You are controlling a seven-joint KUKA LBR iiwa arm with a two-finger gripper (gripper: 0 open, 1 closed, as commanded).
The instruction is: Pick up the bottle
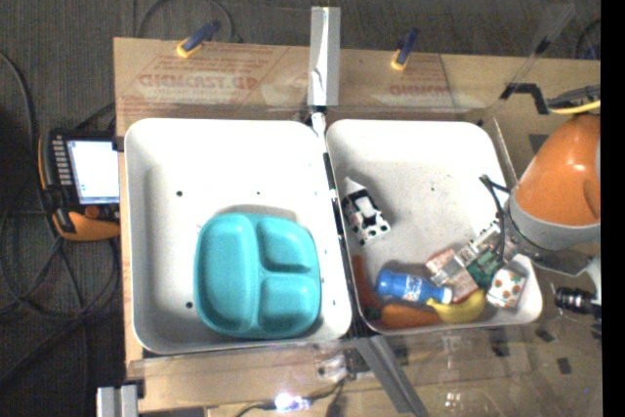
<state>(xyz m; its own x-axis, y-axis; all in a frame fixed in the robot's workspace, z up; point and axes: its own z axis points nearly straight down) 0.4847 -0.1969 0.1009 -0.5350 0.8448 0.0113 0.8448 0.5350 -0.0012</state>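
The bottle point(411, 285) is blue with a white label and lies on its side near the front wall of the right bin point(420, 161). It is wedged among a banana point(461, 309), an orange-red object point(405, 314) and small cartons point(451, 265). The arm's orange band point(562, 179) hangs over the right bin's right rim. My gripper point(487, 245) reaches down into the pile of cartons, just right of the bottle and not around it.
A black-and-white toy point(364, 216) lies near the right bin's left wall. A patterned small box point(507, 285) sits in the front right corner. The left bin point(156, 161) holds a teal divided plate point(259, 274). A handheld pendant point(83, 181) rests left of the bench.
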